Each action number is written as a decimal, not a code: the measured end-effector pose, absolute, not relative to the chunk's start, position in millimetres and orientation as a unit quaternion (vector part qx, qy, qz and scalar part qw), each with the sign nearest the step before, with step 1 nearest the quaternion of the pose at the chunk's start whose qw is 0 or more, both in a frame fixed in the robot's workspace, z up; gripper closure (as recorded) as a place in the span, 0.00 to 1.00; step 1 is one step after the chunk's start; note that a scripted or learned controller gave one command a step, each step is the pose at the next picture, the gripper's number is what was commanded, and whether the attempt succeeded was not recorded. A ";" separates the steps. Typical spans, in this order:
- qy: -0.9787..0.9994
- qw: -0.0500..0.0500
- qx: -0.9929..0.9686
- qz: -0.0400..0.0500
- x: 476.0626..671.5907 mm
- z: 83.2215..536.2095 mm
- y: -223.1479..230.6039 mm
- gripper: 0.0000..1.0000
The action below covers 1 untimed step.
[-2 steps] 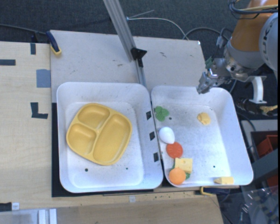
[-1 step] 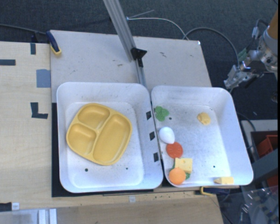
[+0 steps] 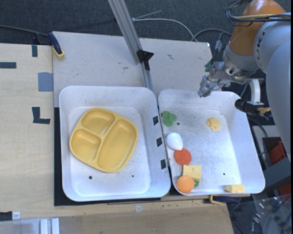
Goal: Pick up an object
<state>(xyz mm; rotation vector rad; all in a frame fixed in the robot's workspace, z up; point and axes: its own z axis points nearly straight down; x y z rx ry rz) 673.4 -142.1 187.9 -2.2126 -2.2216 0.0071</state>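
Seven small food pieces lie in the right bin: a green piece, a white egg, a red round slice, a yellow cheese block, an orange ball, a small yellow wedge near the front corner, and a pale yellow lump alone toward the back. The left bin carries one yellow divided plate. The gripper hangs over the right bin's far rim, nothing between its tips; whether they're apart I cannot tell.

Yellow divided tray; blue-yellow clamp, perhaps.
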 end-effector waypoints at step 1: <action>-0.707 0.000 -0.708 0.000 587.2 87.1 -117.7 1.00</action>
